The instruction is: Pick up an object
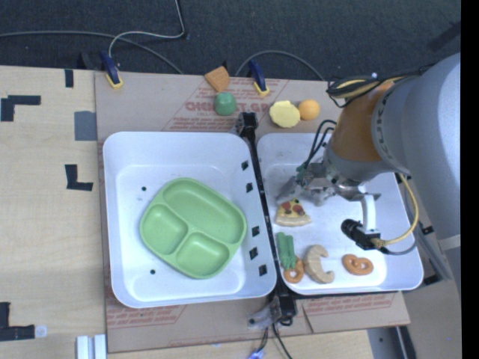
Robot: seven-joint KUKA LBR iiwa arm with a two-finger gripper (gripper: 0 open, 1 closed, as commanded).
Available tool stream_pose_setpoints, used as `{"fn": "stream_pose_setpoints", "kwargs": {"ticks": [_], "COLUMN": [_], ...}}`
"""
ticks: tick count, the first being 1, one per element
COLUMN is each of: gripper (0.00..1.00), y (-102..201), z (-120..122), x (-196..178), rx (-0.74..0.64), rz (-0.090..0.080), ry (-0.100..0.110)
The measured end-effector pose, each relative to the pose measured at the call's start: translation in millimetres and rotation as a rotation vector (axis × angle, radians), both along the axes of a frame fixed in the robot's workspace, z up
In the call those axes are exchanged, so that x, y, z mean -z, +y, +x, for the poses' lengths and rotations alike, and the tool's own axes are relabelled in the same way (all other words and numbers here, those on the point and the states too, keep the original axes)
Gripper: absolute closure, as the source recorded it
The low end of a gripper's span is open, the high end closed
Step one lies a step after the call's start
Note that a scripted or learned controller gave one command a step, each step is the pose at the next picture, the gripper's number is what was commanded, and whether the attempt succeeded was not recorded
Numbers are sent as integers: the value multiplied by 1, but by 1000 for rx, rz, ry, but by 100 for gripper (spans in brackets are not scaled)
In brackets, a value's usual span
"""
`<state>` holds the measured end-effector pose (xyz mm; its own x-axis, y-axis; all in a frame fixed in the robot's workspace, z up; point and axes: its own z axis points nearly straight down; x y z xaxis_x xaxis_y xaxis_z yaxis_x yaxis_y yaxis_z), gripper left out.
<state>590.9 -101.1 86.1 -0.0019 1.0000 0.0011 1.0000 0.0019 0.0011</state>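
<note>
Bins stood side by side, 2 of them, touching along a black divider. The left bin (120, 163) held 1 green divided plate (193, 226), set apart from all 4 walls. The right bin (400, 279) was more crowded: its upper half lay under the grey arm (419, 126), and its toy food sat along the lower part. The gripper (299, 189) hung low near the bin's left wall, just above 1 pizza slice (292, 214); how far its fingers stood apart could not be told, and nothing showed between them. Below the slice lay 1 green vegetable piece (285, 247), 1 small orange ring (293, 274), 1 tan croissant (318, 264) and 1 pretzel (358, 264), each near its neighbour. Beyond the bins' far edge, 4 toys rested on cardboard: 1 orange wedge (218, 78), 1 green one (224, 104), 1 yellow one (284, 114), 1 orange ball (308, 110).
</note>
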Motion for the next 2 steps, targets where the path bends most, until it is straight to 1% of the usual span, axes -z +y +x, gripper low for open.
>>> {"fn": "stream_pose_setpoints", "kwargs": {"ticks": [1, 2], "gripper": [0, 0], "y": [3, 6], "z": [-7, -9], "x": [0, 0], "rx": [1, 2], "rz": [-3, -4], "ry": [-5, -5]}}
